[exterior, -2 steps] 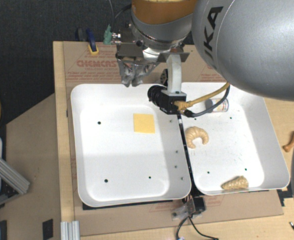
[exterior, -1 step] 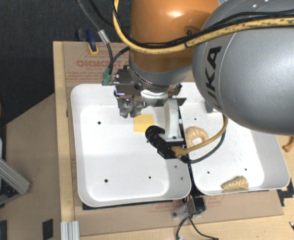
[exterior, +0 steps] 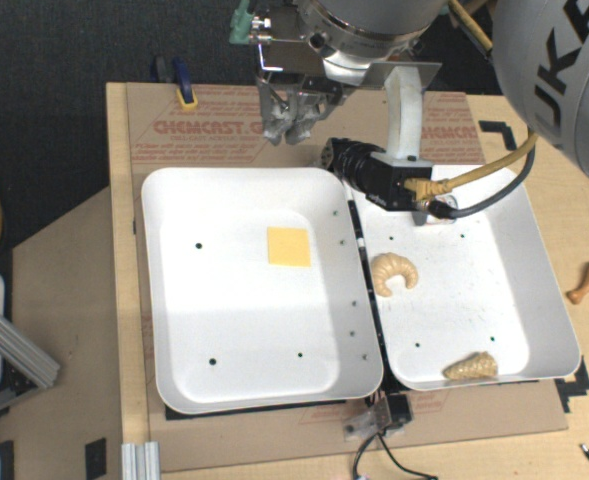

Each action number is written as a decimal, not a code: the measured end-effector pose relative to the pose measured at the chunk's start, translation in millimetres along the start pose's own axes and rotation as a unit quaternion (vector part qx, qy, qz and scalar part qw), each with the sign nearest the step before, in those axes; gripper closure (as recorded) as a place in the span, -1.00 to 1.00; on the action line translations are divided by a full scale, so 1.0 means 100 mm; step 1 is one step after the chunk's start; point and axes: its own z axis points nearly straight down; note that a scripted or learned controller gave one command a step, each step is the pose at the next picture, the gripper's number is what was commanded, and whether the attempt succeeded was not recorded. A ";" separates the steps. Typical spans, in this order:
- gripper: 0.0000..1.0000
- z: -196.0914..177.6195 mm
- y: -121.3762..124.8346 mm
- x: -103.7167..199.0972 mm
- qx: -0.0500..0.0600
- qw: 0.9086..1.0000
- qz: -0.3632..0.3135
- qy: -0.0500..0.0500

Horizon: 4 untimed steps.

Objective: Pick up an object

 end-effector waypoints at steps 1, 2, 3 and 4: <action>1.00 1.50 -0.21 -0.01 0.017 1.000 0.001 -0.007; 1.00 -0.28 0.06 0.00 -0.001 1.000 0.000 0.001; 1.00 1.19 -0.27 -0.01 0.017 1.000 0.001 -0.007; 1.00 -0.47 -0.42 0.01 0.000 1.000 -0.001 0.001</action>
